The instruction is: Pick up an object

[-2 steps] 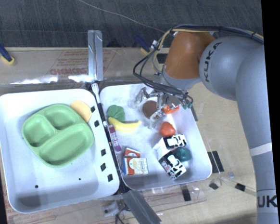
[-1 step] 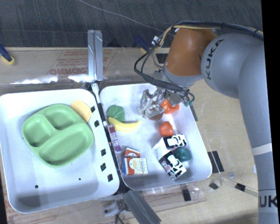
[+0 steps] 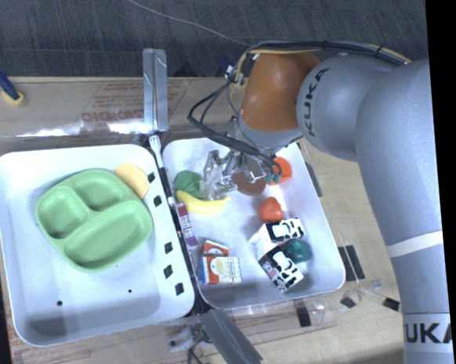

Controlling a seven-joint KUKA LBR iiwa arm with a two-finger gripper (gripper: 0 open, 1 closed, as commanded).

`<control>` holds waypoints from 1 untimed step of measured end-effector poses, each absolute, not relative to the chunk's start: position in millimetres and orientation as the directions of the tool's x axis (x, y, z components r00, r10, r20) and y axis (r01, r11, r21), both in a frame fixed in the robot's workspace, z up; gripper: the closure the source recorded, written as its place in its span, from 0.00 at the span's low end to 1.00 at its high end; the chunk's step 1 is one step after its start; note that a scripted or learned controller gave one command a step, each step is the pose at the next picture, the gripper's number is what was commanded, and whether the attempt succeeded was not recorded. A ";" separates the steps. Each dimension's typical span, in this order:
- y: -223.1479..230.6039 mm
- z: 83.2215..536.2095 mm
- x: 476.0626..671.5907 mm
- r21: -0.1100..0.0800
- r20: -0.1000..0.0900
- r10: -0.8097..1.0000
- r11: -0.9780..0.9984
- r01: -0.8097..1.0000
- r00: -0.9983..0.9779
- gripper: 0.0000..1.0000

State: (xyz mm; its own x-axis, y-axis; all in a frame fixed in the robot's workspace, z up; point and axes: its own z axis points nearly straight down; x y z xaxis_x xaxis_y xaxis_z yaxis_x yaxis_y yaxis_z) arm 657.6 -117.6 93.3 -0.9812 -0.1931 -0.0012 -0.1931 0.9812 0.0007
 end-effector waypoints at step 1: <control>-90.8 92.2 657.2 0.001 0.002 0.050 0.999 0.050 -0.999 1.00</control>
State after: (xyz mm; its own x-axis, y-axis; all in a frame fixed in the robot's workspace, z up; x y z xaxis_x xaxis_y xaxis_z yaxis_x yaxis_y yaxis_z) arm 657.2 -90.8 92.2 -0.9988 0.0495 0.0021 0.0495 0.9988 0.0006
